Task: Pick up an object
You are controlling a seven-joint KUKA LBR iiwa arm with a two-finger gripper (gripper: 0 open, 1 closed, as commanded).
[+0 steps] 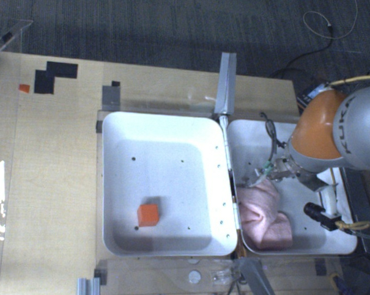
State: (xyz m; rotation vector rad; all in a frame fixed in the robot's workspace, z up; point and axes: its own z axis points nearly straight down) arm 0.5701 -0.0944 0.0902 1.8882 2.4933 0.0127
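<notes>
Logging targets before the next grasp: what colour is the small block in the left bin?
Orange: the block shows best in the camera view.

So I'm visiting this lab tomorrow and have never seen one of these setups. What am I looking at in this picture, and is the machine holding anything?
This is one picture from a camera fixed above a wooden bench, looking down at a slant. The grey and orange shape at the right is a robot arm reaching in from that side. At its end is the gripper, the part that grabs things, low over the right bin.

Two shallow white bins sit side by side. The left bin holds a small orange block near its front. The right bin holds a crumpled pink cloth, just below the gripper.

Whether the gripper is holding anything, I can't tell: its tip sits right at the cloth's upper edge, and the picture is too unclear there to show a grasp.
</notes>
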